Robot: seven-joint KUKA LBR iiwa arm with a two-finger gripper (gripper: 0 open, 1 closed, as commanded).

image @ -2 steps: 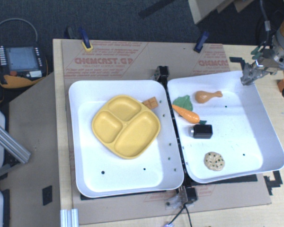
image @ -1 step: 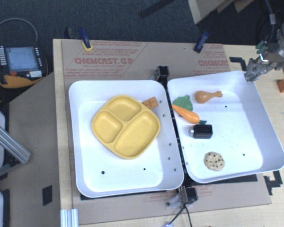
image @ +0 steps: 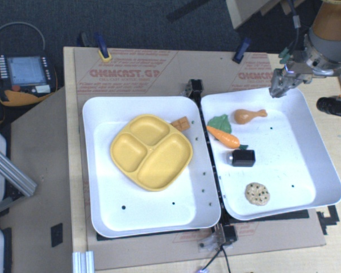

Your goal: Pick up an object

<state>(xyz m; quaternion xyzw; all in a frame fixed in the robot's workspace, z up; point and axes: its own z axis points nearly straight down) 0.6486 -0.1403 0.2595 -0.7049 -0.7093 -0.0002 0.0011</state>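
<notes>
Toys are spread apart in the right bin [image: 307, 152], carrot [image: 223, 135], drumstick [image: 249, 116], cookie [image: 257, 194], so each can be reached singly, while the claw [image: 278, 90] is held above the far rim, nothing gripped.

dark blue carpet [image: 131, 16], cardboard-topped bench [image: 159, 73]

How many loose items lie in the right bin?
4: tan toy drumstick at the back, orange toy carrot with green top left, small black block centre, chocolate-chip cookie front.
</notes>
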